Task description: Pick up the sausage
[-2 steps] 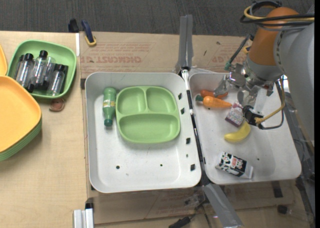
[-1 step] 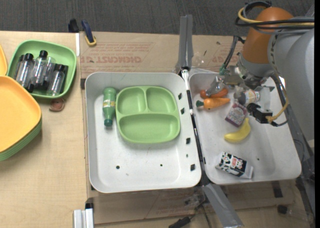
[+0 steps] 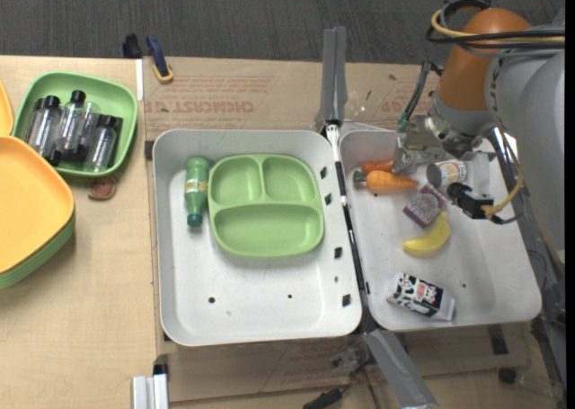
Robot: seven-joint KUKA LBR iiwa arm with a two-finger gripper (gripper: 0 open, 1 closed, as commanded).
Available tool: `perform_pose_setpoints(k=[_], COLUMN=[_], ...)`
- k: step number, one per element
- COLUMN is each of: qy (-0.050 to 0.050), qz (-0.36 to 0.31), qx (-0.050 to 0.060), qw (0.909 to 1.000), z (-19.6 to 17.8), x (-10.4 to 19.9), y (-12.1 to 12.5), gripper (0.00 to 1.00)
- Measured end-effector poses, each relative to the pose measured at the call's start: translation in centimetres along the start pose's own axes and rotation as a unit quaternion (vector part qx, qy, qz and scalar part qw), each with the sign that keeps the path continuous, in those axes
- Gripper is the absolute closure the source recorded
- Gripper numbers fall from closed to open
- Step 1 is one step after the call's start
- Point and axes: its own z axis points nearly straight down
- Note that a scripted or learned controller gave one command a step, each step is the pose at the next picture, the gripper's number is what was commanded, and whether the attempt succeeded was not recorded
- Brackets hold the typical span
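The sausage [image 3: 377,166] is a short reddish-orange piece lying at the back left of the right bin [image 3: 503,304], just behind an orange carrot [image 3: 392,182] that hides part of it. My gripper [image 3: 406,157] hangs low over the back of that bin, right beside the sausage's right end. The grey wrist and orange band rise behind it to the upper right.
The right bin also holds a small can [image 3: 446,172], a purple packet [image 3: 424,208], a banana [image 3: 429,238] and a black-and-white carton [image 3: 420,295]. The left bin [image 3: 260,308] holds a green divided plate [image 3: 265,205] and a green bottle [image 3: 195,190]. A green tray of bottles [image 3: 76,124] and yellow plates [image 3: 27,209] sit far left.
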Motion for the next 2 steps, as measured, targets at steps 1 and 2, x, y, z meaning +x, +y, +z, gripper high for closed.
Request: perform_pose_setpoints(k=[1, 2], qy=[0.000, 0.000], qz=[-0.093, -0.093], qx=[0.000, 0.000], qw=[0.9957, 0.9957], z=[1.60, 1.57], x=[-0.69, -0.67], y=[-0.15, -0.12], gripper=[1.00, 0.00])
